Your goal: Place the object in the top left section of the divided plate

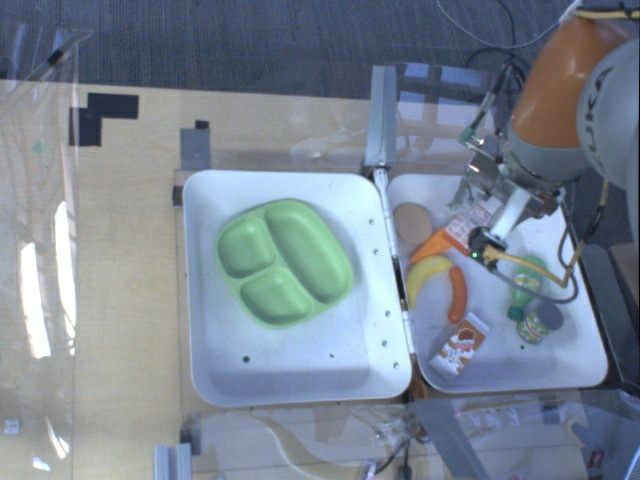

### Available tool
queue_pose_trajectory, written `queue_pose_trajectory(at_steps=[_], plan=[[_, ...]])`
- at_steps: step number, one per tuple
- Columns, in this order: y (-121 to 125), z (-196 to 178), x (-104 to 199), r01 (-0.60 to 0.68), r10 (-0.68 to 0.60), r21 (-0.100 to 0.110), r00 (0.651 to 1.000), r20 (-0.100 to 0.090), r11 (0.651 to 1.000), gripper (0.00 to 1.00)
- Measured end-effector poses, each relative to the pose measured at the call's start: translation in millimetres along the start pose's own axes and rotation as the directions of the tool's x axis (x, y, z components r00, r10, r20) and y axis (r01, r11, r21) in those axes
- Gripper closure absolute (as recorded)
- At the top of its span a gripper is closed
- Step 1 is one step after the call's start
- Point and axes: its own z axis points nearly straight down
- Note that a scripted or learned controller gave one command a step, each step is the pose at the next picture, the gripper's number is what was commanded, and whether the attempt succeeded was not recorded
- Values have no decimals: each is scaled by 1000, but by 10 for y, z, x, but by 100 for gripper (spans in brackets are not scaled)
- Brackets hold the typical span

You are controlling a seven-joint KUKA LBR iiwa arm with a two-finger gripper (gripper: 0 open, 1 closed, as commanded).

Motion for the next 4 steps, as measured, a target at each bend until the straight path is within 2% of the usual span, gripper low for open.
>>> queue_pose_trajectory(at_steps=[1, 2, 3, 4], plan=[[-601, 159, 443, 97, -97, 1, 995, 1, 995, 100], [-599, 158, 442, 96, -96, 1, 995, 1, 995, 0], [-599, 158, 442, 96, -96, 1, 995, 1, 995, 0], [-1416, 469, 209, -216, 216, 3, 976, 2, 976, 0]])
